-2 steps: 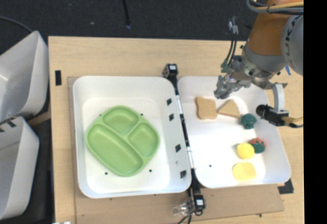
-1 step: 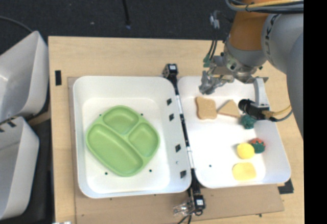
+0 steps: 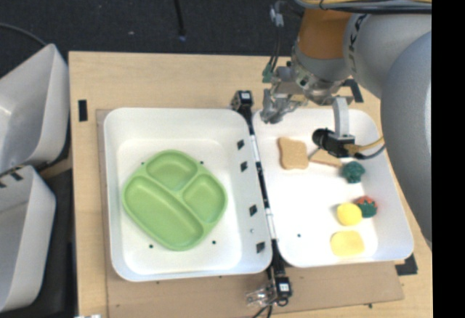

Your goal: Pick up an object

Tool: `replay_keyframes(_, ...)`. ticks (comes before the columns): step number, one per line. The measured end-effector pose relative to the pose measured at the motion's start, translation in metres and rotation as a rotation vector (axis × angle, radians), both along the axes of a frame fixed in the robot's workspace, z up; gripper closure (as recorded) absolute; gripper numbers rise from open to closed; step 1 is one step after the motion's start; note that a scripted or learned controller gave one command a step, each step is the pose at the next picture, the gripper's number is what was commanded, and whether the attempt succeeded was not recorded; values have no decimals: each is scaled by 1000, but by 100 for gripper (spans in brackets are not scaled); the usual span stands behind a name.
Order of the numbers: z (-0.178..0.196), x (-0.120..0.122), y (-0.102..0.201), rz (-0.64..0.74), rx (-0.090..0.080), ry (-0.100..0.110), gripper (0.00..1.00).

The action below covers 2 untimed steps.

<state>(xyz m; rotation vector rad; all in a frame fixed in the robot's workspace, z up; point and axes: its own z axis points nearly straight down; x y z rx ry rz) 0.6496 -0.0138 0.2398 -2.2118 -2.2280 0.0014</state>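
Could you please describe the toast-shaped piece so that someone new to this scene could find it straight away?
Look at the right-hand white bin, the one without the green divided plate. Near its upper left, close to the divider between the bins, lies the tan toast slice, just below the gripper. It is the only flat, light-brown piece; its neighbours are yellow pieces and a small dark green one farther right.

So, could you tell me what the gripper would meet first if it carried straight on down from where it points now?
Probably bare floor of the right bin near its top left corner; the gripper hangs there, with the toast piece just beside that line. Depth is unclear.
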Motion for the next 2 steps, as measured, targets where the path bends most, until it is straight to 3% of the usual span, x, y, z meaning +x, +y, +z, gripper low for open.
replay_keyframes(2,11,20,102,0,-1,1,100)
